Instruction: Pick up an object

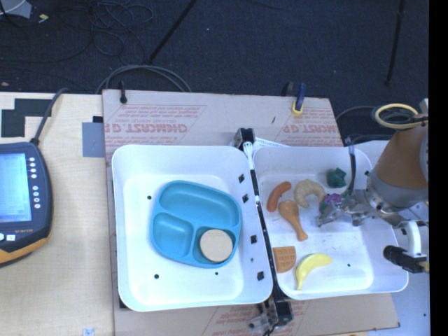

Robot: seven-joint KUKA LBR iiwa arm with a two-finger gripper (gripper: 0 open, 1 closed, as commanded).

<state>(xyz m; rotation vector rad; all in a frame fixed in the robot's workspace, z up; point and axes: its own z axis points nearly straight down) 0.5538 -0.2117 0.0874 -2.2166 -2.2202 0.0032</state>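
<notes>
Cardboard (210,121) underlies two white bins; the left bin (133,180) holds a blue divided tray (182,212) with a round biscuit (215,245); the right bin (364,278) holds a sausage (278,194), drumstick (292,219), banana (311,267), cracker (284,258) and a purple object (330,201); the gripper (329,217) hovers low beside that purple piece, its grip state impossible to make out.
</notes>
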